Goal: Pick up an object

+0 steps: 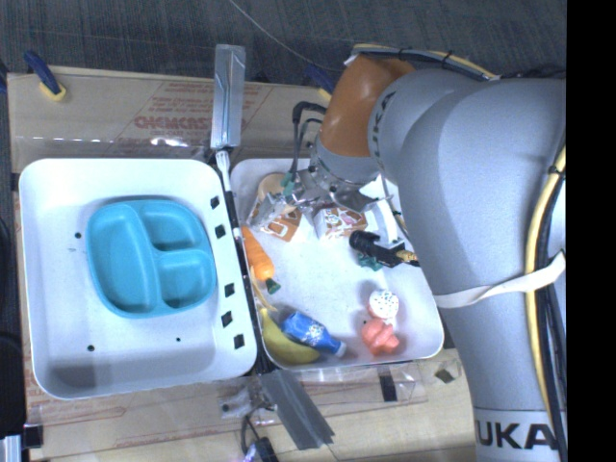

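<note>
objects crowd the right bin (423,330): carrot (256,256), banana (285,346), blue bottle (310,332). pincer (313,189) sits low at its far edge; grip state cannot be told.

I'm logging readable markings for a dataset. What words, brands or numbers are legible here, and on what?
"UKA", a cut-off brand mark, on the grey arm base.
Red print on the brown cardboard sheet behind the bins: too blurred to read.
Patterned snack packets below the gripper: print too small to read.
</note>
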`<state>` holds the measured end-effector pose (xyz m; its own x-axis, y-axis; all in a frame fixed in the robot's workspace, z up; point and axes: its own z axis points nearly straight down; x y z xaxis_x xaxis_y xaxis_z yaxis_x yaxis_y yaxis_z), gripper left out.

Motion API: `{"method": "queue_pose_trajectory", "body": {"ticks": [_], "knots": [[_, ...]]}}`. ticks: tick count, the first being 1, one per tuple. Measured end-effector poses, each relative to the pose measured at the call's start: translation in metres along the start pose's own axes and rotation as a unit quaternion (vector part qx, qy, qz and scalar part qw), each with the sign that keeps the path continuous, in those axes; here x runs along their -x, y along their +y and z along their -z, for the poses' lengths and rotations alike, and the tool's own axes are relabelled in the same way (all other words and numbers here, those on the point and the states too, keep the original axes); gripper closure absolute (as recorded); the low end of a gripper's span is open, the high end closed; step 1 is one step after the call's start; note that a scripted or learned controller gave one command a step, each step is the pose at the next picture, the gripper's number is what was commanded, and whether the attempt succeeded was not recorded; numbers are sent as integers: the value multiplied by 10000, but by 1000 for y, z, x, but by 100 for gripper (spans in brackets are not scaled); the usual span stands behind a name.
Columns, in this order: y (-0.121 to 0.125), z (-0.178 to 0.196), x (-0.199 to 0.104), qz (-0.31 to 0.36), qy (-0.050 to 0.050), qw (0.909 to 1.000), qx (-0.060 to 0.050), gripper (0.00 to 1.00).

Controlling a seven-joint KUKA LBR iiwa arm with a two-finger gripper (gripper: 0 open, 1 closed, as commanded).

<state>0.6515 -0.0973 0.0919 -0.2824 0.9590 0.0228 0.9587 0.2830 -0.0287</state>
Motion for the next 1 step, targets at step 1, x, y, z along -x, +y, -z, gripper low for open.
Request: {"method": "queue_pose_trajectory", "body": {"ticks": [1], "knots": [[-18, 33, 73, 348, -112, 9993, 110, 0]]}}
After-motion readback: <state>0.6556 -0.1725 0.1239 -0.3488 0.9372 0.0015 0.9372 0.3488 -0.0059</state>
